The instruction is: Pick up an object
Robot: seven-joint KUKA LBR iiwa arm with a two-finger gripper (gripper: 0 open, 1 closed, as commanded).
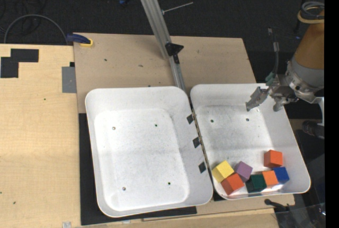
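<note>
Several small blocks lie in the near corner of the right bin (233,96): a yellow block (223,170), a purple block (243,170), a red block (232,183), a green block (256,183), an orange block (270,178), a blue block (281,174) and another red block (273,158) a little apart. My gripper (267,102) hangs over the bin's far right part, well away from the blocks. It is open, its two grey fingers spread, with nothing between them.
The left bin (106,96) lies beside the right one, with black clips (196,142) along the shared rim. A slanted aluminium rail (157,23) rises behind the bins. The wooden bench (37,131) extends to the left.
</note>
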